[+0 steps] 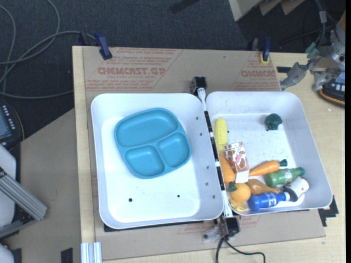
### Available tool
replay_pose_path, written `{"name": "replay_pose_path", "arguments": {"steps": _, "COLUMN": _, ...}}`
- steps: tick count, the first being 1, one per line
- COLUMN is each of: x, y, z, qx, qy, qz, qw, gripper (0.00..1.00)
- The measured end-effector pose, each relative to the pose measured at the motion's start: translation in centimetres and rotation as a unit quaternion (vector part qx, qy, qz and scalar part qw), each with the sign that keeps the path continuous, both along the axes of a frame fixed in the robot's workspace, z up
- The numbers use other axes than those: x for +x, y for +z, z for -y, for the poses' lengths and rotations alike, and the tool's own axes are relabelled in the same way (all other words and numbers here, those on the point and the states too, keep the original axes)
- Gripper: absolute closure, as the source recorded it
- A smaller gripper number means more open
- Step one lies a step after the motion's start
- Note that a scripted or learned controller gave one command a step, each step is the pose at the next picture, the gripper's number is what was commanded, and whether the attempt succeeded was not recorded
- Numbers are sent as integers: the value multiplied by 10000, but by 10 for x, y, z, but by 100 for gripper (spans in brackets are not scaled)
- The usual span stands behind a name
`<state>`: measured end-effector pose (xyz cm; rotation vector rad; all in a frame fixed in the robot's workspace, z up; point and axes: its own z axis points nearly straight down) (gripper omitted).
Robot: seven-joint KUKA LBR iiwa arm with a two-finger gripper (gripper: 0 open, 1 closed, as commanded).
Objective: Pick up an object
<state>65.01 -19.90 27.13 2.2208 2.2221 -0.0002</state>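
The right bin (296,106) holds a heap of toys along its left and front sides. They include a yellow corn cob (221,133), a red and white packet (237,158), an orange carrot (266,167), a green bottle (285,176) and a blue bottle (269,201). An orange fruit (240,192) lies beside the blue bottle. A dark green lump (273,121) sits alone near the bin's back. My gripper (299,73) hangs beyond the bin's back right corner, above the bench and apart from every toy.
In the left bin (104,163) lies a blue divided plate (151,142). A black hinge strip (209,147) joins the two bins. Blue clamps (102,44) hold the board at the back.
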Motion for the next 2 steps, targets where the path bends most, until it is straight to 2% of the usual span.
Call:
{"name": "replay_pose_path", "arguments": {"steps": 1, "x": -23, "y": -139, "z": 25, "qx": 18, "qy": -20, "qz": -68, "qw": 10000, "gripper": 0}}
{"name": "replay_pose_path", "arguments": {"steps": 2, "x": -14, "y": -190, "z": -6, "qx": 14, "qy": 14, "qz": -29, "qw": 10000, "gripper": 0}}
